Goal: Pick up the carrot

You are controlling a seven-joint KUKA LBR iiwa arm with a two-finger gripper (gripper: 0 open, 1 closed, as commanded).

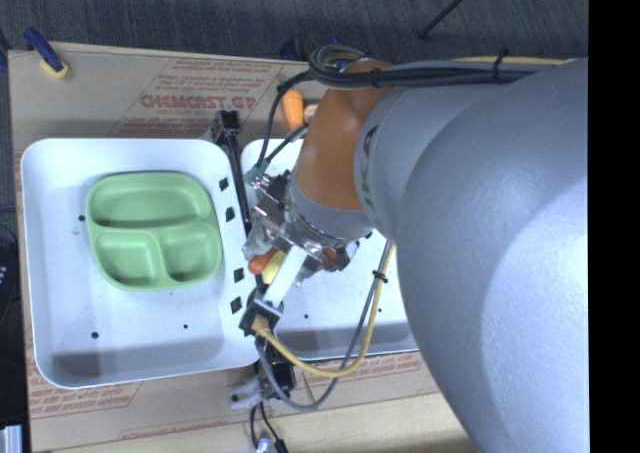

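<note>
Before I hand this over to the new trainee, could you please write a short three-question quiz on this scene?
1. True or false: the green divided plate lies in the left bin.
2. How many compartments does the plate have? A) two B) three C) four
3. Fill in: the arm reaches down over the ____ bin.

Key: 1 true. 2 B. 3 right; a small orange thing, possibly the carrot, shows beside the gripper there.
</note>
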